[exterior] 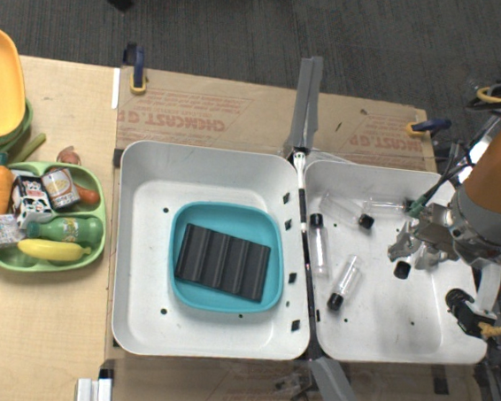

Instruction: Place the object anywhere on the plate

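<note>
— What sits in the left bin (138,255)?

— A teal plate (186,224), squarish with rounded corners and a smooth raised rim. A dark grey ribbed slab (224,260) lies flat on it, rectangular, its ridges running across its short side, slightly skewed to the plate's edges.

— And the right bin (381,316)?

— Glossy white plastic, shallow. Three clear vials lie on their sides there: one (344,281) with a black cap at its lower end, one (317,242) just beside the bin's left wall, one (379,209) near the far wall. A small black cap (401,270) lies apart from them.

— Where is the gripper (410,246)?

— Low over the right bin, grey metal below the arm's orange band, just above that loose cap. Whether it is open or closed, I cannot tell; nothing visibly sits in it.

— Around the bins?

— Brown cardboard (215,116) under them, and a green compartment tray (94,250) of toy food to the left.
</note>
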You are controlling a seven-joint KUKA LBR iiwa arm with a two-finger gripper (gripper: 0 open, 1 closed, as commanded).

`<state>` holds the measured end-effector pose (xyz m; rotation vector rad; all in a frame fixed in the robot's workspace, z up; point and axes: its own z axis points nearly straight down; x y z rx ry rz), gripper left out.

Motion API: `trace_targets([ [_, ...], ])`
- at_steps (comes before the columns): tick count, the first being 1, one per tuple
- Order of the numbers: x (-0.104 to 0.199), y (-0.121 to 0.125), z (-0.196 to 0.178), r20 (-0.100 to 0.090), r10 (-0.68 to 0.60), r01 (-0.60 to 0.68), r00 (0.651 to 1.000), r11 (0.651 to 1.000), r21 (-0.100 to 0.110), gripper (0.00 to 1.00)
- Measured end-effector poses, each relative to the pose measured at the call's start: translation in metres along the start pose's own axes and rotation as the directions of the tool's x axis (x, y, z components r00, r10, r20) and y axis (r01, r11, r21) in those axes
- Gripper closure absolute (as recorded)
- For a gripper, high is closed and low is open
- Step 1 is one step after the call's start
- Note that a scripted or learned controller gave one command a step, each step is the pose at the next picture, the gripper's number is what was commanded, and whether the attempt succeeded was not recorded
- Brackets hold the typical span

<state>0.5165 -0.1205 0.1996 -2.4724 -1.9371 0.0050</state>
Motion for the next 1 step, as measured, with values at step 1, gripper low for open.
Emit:
trace_targets([
  [1, 0.0000, 0.0000, -0.0001, 0.000, 0.000, 0.000, 1.000, 1.000, 0.000, 0.00],
])
